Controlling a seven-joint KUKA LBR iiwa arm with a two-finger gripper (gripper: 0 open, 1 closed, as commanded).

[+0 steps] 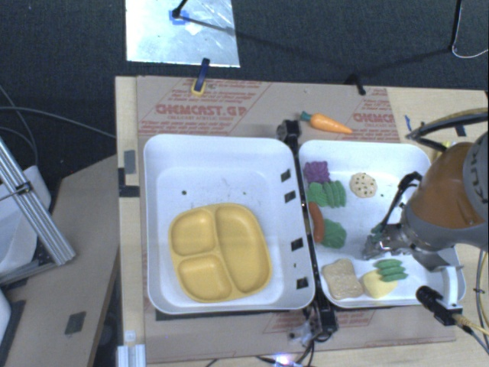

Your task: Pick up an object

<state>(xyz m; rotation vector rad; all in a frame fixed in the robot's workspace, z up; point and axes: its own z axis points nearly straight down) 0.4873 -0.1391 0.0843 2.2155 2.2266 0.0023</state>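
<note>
In the right bin (412, 155), near its front right part, you have the gripper (376, 248) hanging low over the white floor, reaching in from the right under the grey arm with its orange band (451, 193). You cannot tell from this slant whether it is spread or closed; the metal tip is small and blurred, and nothing can be seen caught in it.

Just beside the tip, toward the front, lies a green bean pod (390, 268), and touching that on its near side a pale yellow piece (377, 284). To the left of those sits a slice of bread (341, 278), flat on the bin floor by the front wall. Farther left and back you see a green leafy piece (334, 234) beside a red-orange sausage shape (316, 220), then another green ridged vegetable (328, 195), and a bunch of purple grapes (315, 172) near the back left corner. A round cookie (363, 185) lies apart from them, toward the middle back.

Outside the bin, on the cardboard behind it, a carrot (326, 122) rests on its side.

The left bin (221, 155) holds a yellow divided tray (219, 251) with three compartments, set toward the front.
</note>
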